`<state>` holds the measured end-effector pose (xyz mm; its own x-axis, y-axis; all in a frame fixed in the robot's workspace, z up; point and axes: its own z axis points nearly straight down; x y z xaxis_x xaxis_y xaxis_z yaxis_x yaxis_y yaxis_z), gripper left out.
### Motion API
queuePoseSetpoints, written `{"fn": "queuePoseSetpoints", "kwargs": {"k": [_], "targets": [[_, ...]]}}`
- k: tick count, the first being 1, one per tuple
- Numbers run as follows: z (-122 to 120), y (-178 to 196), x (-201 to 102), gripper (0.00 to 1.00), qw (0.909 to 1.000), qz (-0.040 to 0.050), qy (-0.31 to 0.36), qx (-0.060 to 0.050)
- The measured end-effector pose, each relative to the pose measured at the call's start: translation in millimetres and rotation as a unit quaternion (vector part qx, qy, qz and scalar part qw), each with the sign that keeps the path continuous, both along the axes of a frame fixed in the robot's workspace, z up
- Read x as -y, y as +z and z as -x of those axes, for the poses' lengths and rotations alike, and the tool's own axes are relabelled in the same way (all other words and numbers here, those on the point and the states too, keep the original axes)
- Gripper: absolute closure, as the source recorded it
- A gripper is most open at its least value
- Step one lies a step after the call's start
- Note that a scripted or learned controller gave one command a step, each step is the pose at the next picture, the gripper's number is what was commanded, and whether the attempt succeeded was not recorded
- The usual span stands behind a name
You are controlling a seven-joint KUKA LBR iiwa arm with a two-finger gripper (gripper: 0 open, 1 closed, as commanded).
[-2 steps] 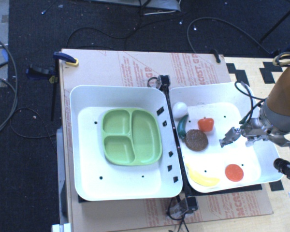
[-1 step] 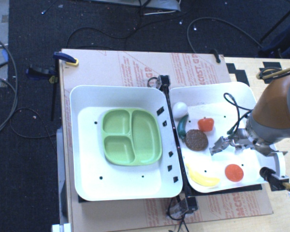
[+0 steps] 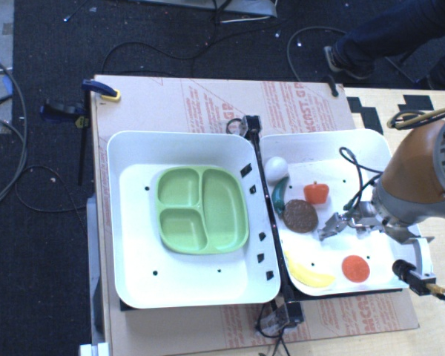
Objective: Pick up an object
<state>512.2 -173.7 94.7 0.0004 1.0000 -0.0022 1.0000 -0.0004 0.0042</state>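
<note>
Right bin contents, counted: one brown disc, one red-orange pepper-like piece, one orange-red round piece, one yellow banana, one white ball and one teal piece, six in all. The disc lies near the bin's middle, just below the pepper-like piece and touching or nearly touching the teal piece at the left wall. The banana lies at the lower left; the round piece lies to its right. The ball sits at the upper left corner.

The gripper hangs over the right bin, just right of the disc, with nothing seen between its fingers; whether they are spread or closed cannot be told. The arm enters from the right.

Left bin: one green tray with three compartments, lying flat near the middle.

Both bins rest side by side on the desk. One blue-and-yellow clamp sits at the desk's upper left corner.
</note>
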Motion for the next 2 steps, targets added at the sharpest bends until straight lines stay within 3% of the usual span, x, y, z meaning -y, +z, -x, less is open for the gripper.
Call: {"fn": "queuePoseSetpoints", "kwargs": {"k": [1,2], "targets": [[-1.7,12.6,1.2,1.00,1.0000,0.0011,0.000,0.003],[-1.0,55.1,-3.5,1.00,1.0000,-0.0008,0.001,-0.001]]}}
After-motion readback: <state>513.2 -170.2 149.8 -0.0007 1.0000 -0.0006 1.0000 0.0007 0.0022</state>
